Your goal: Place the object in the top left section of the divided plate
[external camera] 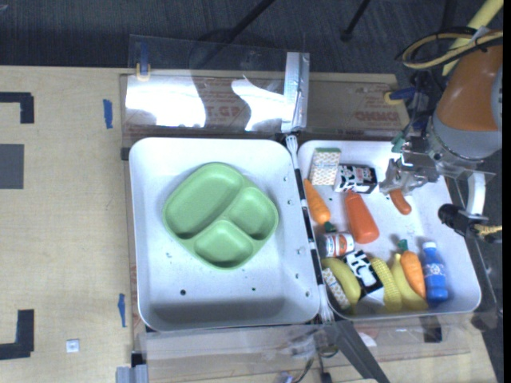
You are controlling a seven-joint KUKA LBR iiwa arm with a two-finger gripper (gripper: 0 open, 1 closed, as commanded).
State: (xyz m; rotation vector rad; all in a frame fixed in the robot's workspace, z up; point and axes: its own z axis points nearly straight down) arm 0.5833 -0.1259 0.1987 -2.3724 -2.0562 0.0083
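The green divided plate (221, 213) lies in the left bin (160, 294), tilted in view, with three sections. My gripper (402, 180) hangs over the upper right part of the right bin (463, 298). A small orange sausage-like piece (402, 203) sits right under the gripper's tip, its upper end touching or hidden by it. Whether it is gripped or lying on the bin floor I cannot tell.
The right bin also holds a wafer box (325, 166), a cow-patterned carton (356, 178), a carrot (317, 203), an orange bottle (362, 219), a small can (338, 244), bananas (342, 284), corn (393, 284) and a blue bottle (434, 272). A clear wall (207, 86) stands behind the left bin.
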